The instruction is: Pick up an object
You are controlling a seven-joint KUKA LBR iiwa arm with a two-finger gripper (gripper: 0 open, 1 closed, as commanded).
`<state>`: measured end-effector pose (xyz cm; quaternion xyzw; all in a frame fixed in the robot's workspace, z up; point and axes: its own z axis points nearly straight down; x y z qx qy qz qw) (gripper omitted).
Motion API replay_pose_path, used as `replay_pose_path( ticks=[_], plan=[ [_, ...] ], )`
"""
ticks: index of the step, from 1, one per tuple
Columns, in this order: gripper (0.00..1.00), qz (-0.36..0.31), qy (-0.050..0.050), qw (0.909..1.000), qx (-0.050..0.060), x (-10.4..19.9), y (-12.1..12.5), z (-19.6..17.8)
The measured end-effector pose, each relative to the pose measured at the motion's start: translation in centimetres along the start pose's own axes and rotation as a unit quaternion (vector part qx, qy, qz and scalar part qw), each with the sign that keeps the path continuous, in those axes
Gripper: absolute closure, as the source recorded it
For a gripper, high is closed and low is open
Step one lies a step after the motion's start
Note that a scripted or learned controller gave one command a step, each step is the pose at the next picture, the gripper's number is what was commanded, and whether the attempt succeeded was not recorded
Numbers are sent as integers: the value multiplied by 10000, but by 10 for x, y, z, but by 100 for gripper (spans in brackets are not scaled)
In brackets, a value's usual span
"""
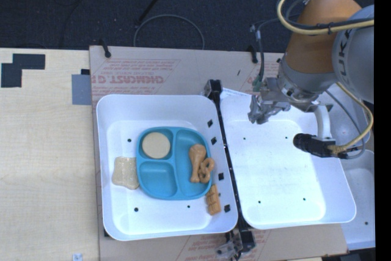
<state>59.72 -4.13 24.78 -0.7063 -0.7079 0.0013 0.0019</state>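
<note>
Because the arm (324,40) hangs over the right bin (287,174), its pincer (261,112) hovers above that bin's far left corner, well apart from anything to lift; whether it is open or closed I cannot tell. The candidates lie in the left bin (116,119). The blue tray (164,183) is rigid, smooth plastic, probably slippery. Lighter and easier, I judge, are the flat tan slab (126,172), the round disc (156,145) and the knobbly twist (200,163), best pinched across its narrow middle.
</note>
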Motion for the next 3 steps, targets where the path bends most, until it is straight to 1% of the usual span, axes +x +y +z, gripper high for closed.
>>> replay_pose_path(
  ticks=[2, 3],
  plan=[
    [100, -11, 2, 10000, -10, 99, 4, -3],
    [100, -4, -5, 10000, -8, 145, 4, 4]
  ],
)
